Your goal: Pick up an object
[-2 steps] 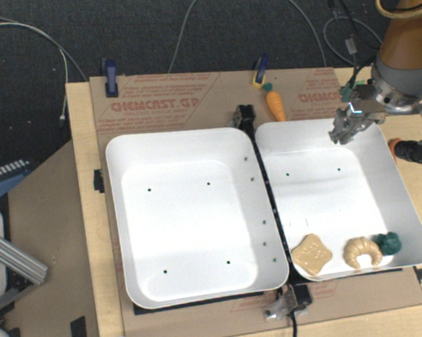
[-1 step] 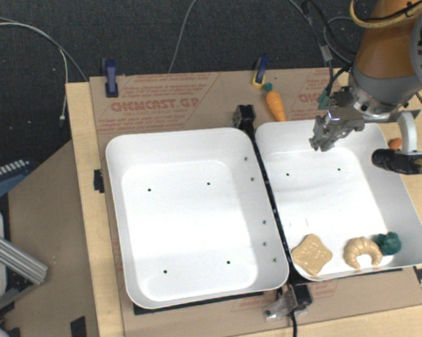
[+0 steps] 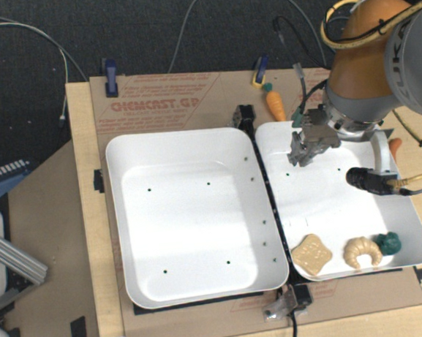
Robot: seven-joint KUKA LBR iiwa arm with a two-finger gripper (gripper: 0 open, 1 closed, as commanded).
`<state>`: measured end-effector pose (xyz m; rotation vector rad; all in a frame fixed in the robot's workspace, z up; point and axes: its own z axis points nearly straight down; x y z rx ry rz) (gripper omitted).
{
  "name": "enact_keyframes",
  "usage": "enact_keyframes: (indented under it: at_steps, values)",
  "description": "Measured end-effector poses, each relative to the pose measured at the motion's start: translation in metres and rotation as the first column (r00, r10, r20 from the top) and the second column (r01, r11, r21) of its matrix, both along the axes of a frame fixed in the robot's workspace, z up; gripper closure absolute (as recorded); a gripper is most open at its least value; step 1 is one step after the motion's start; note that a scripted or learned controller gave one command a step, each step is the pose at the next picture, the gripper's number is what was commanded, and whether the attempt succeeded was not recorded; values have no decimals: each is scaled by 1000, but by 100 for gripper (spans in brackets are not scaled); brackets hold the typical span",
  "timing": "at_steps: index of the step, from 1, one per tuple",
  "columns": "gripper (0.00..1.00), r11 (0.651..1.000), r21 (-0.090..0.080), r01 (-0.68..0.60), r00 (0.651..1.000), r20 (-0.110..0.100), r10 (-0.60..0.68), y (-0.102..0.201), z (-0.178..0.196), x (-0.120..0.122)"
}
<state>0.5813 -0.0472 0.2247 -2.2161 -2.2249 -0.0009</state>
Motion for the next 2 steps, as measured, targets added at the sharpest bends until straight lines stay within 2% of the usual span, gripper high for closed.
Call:
enact_keyframes:
  at_steps: [1,2]
  values:
    - [100,1000,0,0,1000,2,0,44,10,-21]
    - [100,1000,0,0,1000,0,0,91,0,-53]
